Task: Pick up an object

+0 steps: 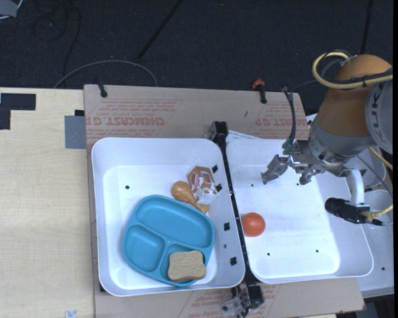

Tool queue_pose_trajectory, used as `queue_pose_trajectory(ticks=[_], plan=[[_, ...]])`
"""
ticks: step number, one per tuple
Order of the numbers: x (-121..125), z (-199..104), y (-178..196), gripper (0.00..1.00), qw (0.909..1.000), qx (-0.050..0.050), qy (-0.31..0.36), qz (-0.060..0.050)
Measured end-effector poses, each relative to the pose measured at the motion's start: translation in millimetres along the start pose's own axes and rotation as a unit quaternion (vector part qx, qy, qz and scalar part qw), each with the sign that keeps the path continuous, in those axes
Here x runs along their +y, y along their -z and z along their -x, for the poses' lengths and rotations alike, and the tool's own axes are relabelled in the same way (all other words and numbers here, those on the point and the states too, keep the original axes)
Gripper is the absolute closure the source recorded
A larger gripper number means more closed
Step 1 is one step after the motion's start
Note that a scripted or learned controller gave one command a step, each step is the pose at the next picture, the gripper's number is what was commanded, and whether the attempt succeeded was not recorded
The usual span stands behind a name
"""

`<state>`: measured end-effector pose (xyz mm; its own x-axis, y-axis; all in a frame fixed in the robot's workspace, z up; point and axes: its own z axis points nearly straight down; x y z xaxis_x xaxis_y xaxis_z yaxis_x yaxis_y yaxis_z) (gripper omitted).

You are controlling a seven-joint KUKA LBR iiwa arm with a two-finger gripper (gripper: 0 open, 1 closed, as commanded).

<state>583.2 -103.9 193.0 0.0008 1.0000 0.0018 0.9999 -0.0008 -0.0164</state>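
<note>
A small red-orange ball (253,224) lies in the right bin (318,257), near its left wall. My gripper (290,172) hovers over the back part of that bin, up and to the right of the ball and well apart from it. Its fingers (272,171) are spread open with nothing between them. In the left bin (109,197) a blue divided plate (160,234) carries a slice of bread (186,265). Behind the plate lie a brown drumstick (184,191) and a small orange-and-white packet (202,180).
A black divider (229,197) runs between the two bins. Cardboard (166,114) lies under both bins, on the wooden bench (33,211). The grey arm with its orange band (351,98) comes in from the right, and a black cable fitting (348,211) hangs over the right bin's edge.
</note>
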Motion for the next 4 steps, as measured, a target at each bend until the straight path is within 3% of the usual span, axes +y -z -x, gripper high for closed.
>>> queue_pose_trajectory(ticks=[1, 3, 4], plan=[[3, 0, 7, 0.00, 1.0000, -0.001, 0.001, 0.006], [2, -3, -108, 0.00, 1.0000, 0.000, 0.000, 0.006], [2, -1, -95, 1.00, 1.0000, 0.000, -0.003, 0.006]])
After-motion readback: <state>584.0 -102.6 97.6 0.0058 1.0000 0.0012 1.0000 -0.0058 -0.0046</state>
